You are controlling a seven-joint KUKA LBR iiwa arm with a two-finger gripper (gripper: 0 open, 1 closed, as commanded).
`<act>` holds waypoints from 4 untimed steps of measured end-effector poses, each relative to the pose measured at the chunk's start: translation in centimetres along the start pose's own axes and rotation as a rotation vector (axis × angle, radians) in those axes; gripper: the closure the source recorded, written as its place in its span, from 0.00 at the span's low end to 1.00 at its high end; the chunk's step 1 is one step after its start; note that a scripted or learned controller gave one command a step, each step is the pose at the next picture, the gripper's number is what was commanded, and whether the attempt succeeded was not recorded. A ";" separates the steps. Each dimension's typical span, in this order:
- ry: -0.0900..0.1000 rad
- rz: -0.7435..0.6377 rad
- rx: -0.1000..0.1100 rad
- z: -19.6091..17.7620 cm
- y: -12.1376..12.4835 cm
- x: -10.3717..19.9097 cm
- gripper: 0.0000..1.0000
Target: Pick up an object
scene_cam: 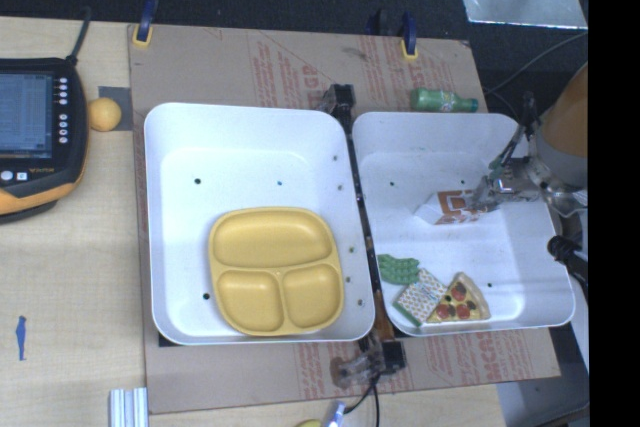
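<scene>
One thin, light, floppy card packet [452,206] is judged best pinched at its edge by the gripper [492,188], whose state cannot be told.

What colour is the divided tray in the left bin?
Yellow. The divided tray shows plainly in the camera view.

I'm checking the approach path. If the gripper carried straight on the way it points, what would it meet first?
The gripper points leftward and down into the right white bin. First in line looks to be the small white card with an orange-brown pattern lying on the bin floor just beyond its tip, though depth is unclear from one slanted view.
</scene>
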State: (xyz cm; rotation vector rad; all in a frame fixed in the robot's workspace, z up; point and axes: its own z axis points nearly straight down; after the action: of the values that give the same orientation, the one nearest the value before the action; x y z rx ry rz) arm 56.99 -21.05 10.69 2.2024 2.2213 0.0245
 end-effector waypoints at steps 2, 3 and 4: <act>-0.010 0.002 -0.010 -0.2 -3.0 -0.2 1.00; -0.014 0.007 -0.002 0.0 0.9 0.8 1.00; -0.014 0.001 -0.021 -0.1 -2.2 -0.2 1.00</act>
State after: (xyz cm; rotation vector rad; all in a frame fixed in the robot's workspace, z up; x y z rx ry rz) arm 54.80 -21.29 10.75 2.1857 2.2028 0.0330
